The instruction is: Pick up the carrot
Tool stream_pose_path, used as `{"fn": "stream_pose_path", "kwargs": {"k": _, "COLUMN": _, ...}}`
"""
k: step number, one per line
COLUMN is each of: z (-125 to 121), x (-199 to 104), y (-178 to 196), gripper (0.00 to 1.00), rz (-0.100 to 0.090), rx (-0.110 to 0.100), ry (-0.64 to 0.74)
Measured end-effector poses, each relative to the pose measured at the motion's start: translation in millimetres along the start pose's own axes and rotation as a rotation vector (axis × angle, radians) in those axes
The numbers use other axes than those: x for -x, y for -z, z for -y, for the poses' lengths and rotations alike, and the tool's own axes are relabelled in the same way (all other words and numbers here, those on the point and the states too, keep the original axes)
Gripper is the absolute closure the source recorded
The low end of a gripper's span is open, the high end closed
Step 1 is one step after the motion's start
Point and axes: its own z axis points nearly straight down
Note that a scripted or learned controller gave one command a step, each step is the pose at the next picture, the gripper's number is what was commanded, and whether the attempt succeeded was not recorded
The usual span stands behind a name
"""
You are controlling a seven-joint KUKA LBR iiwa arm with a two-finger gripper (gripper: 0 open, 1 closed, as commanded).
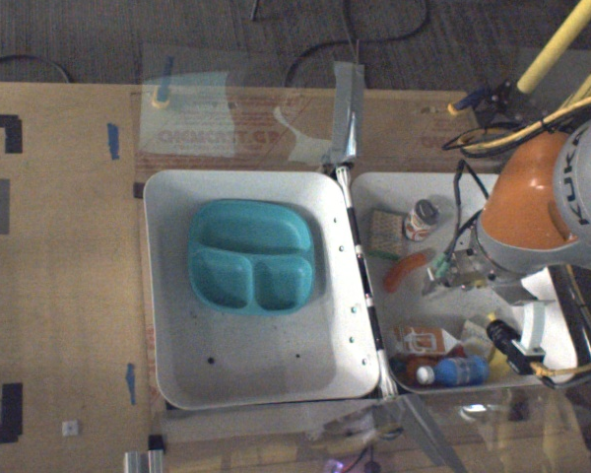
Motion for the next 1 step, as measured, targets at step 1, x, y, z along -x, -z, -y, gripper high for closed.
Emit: {"fn": "stream_pose_path", "kwargs": {"k": 1, "z": 31.0, "x": -53.6, "y": 84.6, "gripper": 1.00, "rz": -0.006, "rx": -0.012, "ry": -0.111}}
